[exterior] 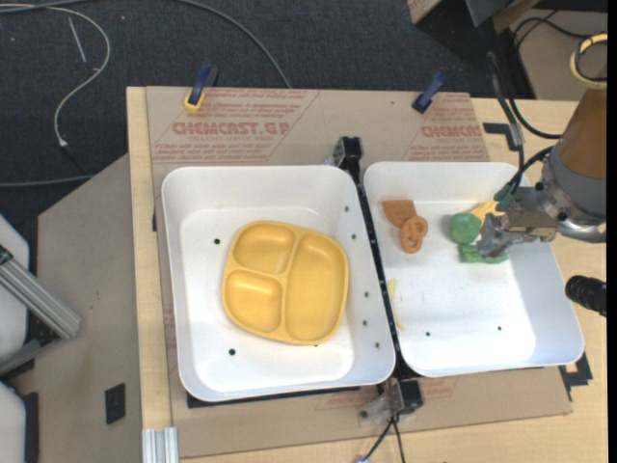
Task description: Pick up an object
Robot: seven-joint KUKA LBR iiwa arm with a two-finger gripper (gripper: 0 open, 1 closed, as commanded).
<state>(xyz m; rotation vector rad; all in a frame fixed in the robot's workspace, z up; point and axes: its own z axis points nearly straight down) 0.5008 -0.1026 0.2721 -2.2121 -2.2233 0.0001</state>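
My gripper [494, 241] reaches in from the right and is low in the right bin [482, 336]. It stands right beside a green toy [465, 228], whose lower part [471, 254] lies at the gripper's tip. Whether the toy is gripped is hidden. A brown wedge [398, 210] and an orange pretzel-shaped piece [414, 233] lie just left of the green toy. A small yellow piece [485, 207] peeks out behind the gripper.
The left bin [193, 258] holds a yellow divided plate [286, 281]. A black divider clamp [348, 150] sits between the bins at the back. Blue clips [200, 85] [429, 92] hold the cardboard base. The arm's body [583, 162] hangs over the right bin's far right corner.
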